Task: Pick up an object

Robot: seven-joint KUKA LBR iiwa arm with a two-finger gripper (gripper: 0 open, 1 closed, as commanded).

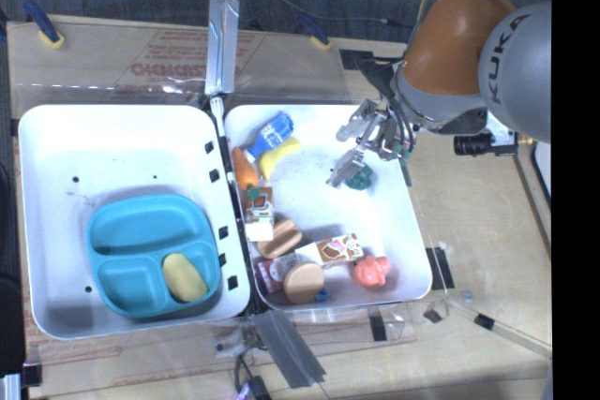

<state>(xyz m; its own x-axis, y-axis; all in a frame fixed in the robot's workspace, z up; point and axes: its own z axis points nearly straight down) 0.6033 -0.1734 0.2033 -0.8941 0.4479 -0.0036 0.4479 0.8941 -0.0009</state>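
My gripper [345, 151] hangs over the upper right part of the right bin [403, 211], with its fingers spread open. A small teal object [361, 179] lies on the bin floor right beside the lower finger [341, 172], not between the two. Elsewhere in this bin lie a blue bottle [272, 131], a yellow banana [278, 155] and an orange carrot [245, 169] along the left wall. A bread roll [279, 239], a small printed box [338, 248], a pink toy [372, 270] and a round bun [303, 281] lie near the front.
The left bin [47, 164] holds a blue divided tray [141, 234] with a yellow oval item [185, 276] in its front compartment. A metal divider strip [221, 47] rises between the bins at the back. The arm's orange band [455, 37] is over the bench at right.
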